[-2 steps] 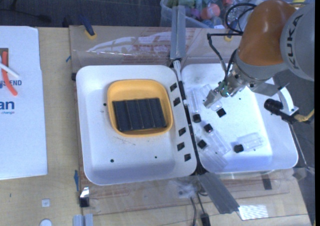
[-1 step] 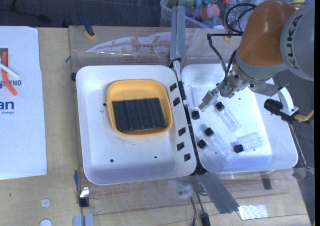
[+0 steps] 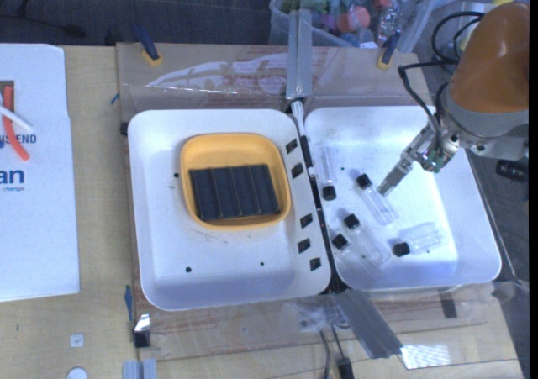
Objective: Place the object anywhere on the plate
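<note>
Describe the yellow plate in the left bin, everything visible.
The yellow plate is a rounded-square dish with a raised rim, plastic by its look. It lies flat in the left bin, toward the back and centre. A dark ribbed slab lies flat on it, covering most of its floor. Nothing else touches it.

Yellow plate (image 3: 195, 153) in left bin holds dark slab (image 3: 234, 192).

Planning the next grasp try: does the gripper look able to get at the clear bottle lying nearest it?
Probably yes. The gripper hangs just above that clear bottle in the right bin, with nothing lying over it.
</note>
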{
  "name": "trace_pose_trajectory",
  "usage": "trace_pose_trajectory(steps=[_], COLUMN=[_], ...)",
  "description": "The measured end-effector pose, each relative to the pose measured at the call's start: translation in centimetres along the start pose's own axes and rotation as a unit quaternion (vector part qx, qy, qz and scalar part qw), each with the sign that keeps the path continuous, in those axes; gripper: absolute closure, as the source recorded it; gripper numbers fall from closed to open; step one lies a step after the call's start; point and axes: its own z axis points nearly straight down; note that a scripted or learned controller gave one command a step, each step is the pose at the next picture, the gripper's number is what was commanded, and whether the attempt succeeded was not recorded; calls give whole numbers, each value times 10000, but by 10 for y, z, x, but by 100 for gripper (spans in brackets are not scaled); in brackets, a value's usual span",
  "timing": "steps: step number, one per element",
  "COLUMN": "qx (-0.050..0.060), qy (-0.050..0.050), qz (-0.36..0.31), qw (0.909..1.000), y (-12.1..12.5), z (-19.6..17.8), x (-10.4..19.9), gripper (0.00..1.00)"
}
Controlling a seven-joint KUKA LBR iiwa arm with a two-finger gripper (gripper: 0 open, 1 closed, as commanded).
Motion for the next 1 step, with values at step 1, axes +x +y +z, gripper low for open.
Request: trace_pose_trajectory(steps=[1], qx=[-8], qy=[-20], qz=[-1904], qw=[9817], y=[-57], z=[9], x=[-47], gripper=[0])
